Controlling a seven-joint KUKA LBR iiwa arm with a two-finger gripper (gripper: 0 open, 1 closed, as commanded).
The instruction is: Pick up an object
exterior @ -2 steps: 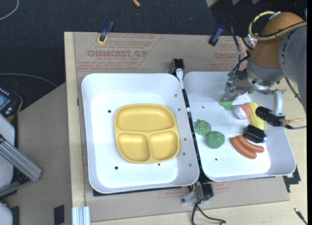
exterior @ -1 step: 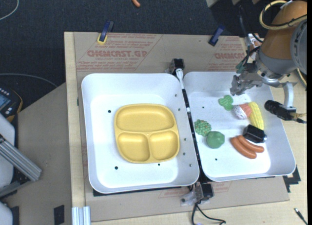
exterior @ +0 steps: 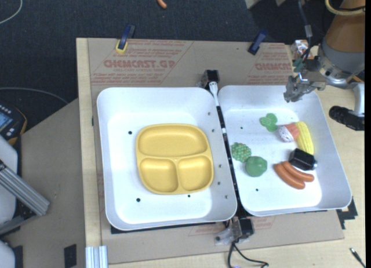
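Observation:
The right bin holds several toy foods: a small green piece, a leafy green piece, a round green piece, a yellow corn cob, a pink and white piece, a black block and two orange-red sausages. My gripper hangs over the bin's far right corner, above and to the right of the small green piece. Nothing shows between its fingers.
The left bin holds a yellow divided tray. Clamps sit on the cardboard's far edge, blue and yellow at left and blue at right. A black clip stands between the bins. Cables lie below the front edge.

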